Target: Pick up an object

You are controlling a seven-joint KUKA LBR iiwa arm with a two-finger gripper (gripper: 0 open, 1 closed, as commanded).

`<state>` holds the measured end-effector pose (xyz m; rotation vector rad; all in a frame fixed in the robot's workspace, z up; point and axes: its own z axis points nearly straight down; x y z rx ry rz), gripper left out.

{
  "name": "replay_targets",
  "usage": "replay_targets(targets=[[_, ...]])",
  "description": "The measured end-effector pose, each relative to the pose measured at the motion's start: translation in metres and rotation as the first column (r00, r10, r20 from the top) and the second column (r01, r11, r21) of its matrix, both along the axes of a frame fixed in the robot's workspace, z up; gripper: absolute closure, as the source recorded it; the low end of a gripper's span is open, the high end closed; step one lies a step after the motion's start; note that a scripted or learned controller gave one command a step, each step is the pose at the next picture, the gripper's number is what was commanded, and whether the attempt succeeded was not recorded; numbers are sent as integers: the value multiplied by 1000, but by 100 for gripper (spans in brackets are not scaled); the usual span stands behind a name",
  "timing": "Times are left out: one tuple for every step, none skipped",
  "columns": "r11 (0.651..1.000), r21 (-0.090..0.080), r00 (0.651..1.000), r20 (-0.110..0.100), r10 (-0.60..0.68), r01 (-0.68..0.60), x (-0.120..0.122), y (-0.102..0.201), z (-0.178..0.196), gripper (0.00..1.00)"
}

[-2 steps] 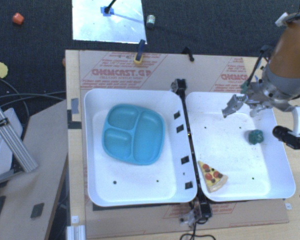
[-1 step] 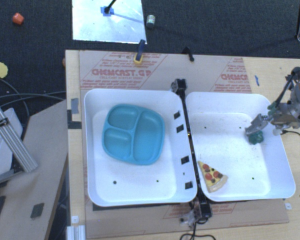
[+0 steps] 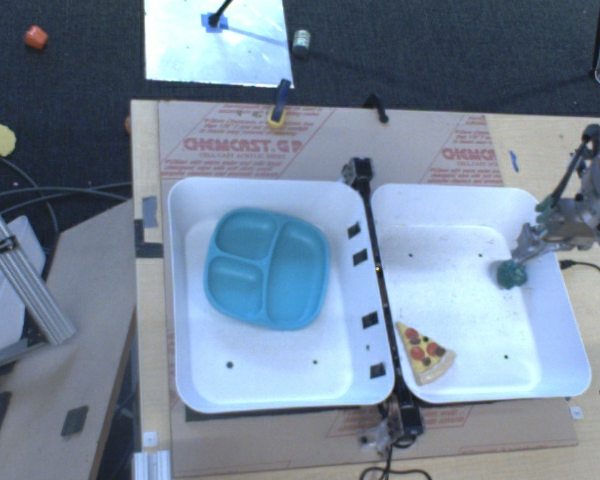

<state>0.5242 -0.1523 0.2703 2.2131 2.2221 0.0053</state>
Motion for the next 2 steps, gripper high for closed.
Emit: replay_targets(targets=[[1000, 5, 1000, -5, 8, -8, -2, 84, -12, 100], [1000, 5, 1000, -3, 10, -10, 11, 170, -12, 100]])
